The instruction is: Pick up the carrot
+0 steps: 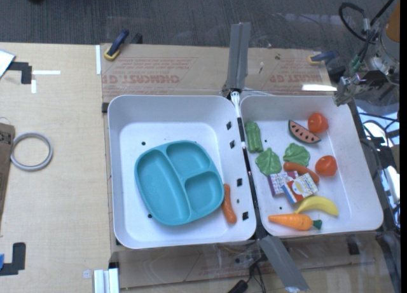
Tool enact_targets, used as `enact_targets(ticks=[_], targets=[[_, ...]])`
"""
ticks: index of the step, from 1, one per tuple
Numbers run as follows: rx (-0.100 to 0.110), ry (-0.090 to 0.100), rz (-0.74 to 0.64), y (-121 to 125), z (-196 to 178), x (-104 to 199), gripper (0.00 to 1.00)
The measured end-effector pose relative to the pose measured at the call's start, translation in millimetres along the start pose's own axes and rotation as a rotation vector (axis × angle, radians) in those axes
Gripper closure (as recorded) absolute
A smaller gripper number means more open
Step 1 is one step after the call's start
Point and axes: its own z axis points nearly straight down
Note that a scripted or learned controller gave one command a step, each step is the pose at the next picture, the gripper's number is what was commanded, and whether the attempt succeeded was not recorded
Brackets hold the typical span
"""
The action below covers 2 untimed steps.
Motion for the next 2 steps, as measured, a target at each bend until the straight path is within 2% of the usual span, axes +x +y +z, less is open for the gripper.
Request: enact_targets(ticks=[1,2], targets=[[0.001,0.001,0.057,33.3,-104.4,52.4,1.0],[0.004,0.002,-0.027,16.9,0.9,85.5,1.0]])
